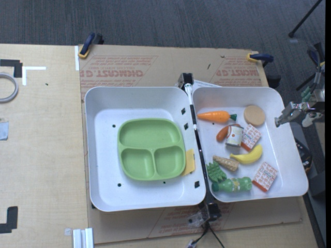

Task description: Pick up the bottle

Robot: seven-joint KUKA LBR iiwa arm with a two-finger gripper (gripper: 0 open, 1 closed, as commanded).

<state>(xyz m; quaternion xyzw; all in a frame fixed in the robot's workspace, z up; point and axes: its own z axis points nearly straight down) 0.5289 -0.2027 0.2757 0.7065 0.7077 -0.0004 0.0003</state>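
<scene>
Camera view — one green bottle (232,184), two bins (98,154), perhaps two cartons (265,176).

A robotics lab or test workspace is indicated. A pale wooden bench (41,154) is covered with a brown cardboard sheet (134,68) held by blue-and-yellow clamps (89,44). Two shallow white plastic bins (98,190) are clipped together, and black tape markers (10,66) are stuck on the benchtop above grey carpet (155,14).

A pale wooden bench (41,154) is bearing a cardboard sheet (155,66), and two white bins (98,154) (289,174) are sitting side by side on that sheet.
</scene>
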